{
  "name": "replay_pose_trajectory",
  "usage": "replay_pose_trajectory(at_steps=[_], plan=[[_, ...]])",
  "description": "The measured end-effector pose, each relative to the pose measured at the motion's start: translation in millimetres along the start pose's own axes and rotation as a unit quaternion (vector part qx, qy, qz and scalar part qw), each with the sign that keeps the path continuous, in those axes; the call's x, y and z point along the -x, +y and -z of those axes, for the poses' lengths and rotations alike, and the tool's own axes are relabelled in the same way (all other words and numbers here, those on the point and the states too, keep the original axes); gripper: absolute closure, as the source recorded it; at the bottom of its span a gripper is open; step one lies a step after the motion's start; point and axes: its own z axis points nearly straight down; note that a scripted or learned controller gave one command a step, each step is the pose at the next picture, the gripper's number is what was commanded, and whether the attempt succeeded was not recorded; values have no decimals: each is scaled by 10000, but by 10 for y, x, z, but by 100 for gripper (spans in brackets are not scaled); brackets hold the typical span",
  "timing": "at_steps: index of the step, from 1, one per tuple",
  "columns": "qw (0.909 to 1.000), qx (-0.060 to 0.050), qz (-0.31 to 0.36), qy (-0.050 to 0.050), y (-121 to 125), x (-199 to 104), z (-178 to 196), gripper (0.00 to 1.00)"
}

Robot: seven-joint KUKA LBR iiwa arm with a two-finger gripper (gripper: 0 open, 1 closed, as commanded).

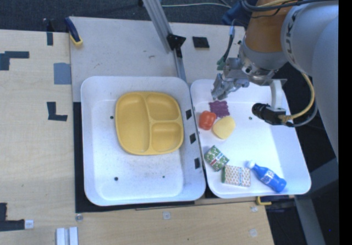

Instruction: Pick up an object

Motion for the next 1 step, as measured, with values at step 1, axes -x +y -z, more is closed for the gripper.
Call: replay_pose_trajectory(at_steps=[1], plan=[[10000,1,6,4,-83,-551,-64,100]])
